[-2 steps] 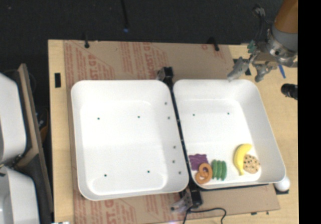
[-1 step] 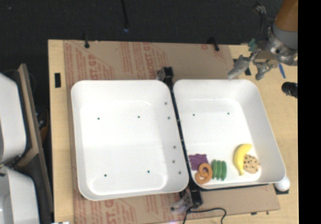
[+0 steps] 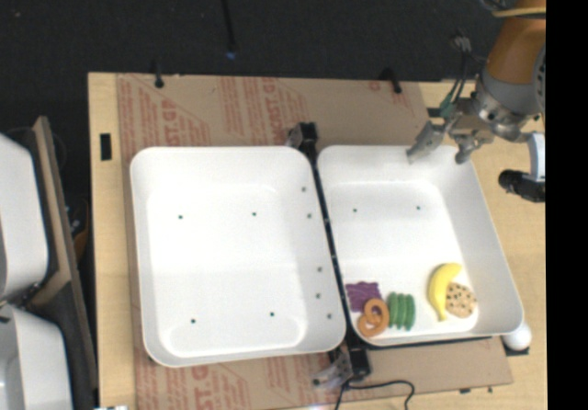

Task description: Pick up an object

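Note:
My gripper point(image 3: 441, 147) hangs over the far rim of the right bin point(image 3: 413, 169), near its back right corner, open with nothing between its fingers. Along that bin's near edge lie a yellow banana point(image 3: 442, 286), a speckled tan cookie point(image 3: 460, 301), a green pea pod point(image 3: 401, 310), an orange pretzel-like ring point(image 3: 374, 317) and a purple piece point(image 3: 362, 292). All of them sit well below the gripper in the view, apart from it.
The left bin point(image 3: 220, 252) sits beside the right one, with a black clip point(image 3: 303, 135) at the far end of their shared edge. Both bins rest on a cardboard sheet point(image 3: 230, 109). White containers point(image 3: 23, 215) stand at the far left.

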Motion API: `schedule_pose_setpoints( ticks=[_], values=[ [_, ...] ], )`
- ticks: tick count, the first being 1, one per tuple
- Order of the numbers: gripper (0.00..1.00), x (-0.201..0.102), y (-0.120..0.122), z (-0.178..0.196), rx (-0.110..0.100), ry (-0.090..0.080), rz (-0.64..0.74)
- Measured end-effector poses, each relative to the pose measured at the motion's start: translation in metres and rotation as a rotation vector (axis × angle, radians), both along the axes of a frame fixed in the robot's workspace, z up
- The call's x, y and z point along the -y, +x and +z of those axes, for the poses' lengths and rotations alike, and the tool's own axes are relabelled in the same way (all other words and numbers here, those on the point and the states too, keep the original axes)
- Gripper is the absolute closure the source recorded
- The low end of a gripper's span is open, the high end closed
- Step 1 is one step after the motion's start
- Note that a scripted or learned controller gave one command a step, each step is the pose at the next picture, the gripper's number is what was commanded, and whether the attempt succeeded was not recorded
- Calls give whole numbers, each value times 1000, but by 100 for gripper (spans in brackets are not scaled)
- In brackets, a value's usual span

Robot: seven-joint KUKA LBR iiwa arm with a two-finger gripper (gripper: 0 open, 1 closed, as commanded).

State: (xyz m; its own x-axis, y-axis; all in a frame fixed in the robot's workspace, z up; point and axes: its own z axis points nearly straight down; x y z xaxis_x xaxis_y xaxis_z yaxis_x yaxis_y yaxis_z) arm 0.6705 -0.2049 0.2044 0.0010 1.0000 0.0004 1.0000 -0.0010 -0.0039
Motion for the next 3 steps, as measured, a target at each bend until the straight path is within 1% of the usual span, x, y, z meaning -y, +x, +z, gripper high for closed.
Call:
schedule_pose_setpoints(
  ticks=[1, 2, 3],
  values=[
    [0, -4, -4, -61, 0, 0, 1],
    [0, -4, -5, -106, 1, 0, 1],
    [100, -3, -4, -92, 7, -2, 1]
  ],
)
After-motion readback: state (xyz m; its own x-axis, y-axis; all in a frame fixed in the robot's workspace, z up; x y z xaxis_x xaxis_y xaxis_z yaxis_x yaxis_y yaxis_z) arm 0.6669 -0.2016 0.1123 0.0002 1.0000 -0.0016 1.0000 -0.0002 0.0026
